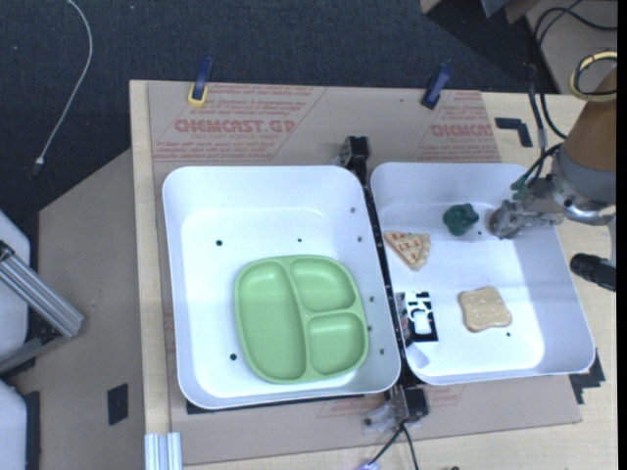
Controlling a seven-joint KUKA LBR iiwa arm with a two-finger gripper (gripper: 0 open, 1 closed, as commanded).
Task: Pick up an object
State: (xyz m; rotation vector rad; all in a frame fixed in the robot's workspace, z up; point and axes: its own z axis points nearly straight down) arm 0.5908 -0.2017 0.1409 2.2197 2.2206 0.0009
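**Closing in on the green piece**

Hovering low over the right bin [558, 262], the tool [509, 220] sits just beside a dark green object [459, 218], apart from it, on its right. Whether the tool is open or closed I cannot tell; it is too small and blurred here, and nothing shows between its tips.

Also in that bin lie a waffle wedge [409, 249] near the left wall and a toast slice [484, 308] toward the front, both well apart from the tool. The left bin [196, 223] holds a green tray [299, 317].

The green object looks the likeliest pick. To do it well, I judge the tool should centre over the object before descending, straddle its narrower side, and close only once low enough, since the rounded lump may roll away.
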